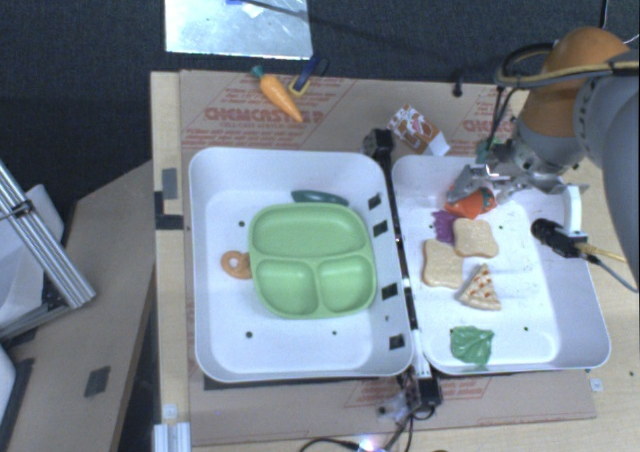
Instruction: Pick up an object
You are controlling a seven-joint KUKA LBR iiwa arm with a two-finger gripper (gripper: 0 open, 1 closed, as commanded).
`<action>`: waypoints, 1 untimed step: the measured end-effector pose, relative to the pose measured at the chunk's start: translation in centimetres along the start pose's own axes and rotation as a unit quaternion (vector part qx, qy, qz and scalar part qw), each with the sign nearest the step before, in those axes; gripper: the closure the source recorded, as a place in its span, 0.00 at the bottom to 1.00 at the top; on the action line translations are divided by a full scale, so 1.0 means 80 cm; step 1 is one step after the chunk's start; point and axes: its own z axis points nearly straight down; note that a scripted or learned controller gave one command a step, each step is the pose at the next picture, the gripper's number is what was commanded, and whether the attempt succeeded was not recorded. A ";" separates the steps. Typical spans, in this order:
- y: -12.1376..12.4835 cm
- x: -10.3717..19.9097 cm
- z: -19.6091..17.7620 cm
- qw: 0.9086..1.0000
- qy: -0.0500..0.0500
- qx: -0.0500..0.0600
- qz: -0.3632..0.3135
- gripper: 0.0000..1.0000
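A green tray (305, 258) is seen in the white left bin (215, 240); beside it, an orange ring (236, 264).
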 end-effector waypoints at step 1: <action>0.001 0.001 0.036 1.000 -0.001 -0.001 0.000 0.00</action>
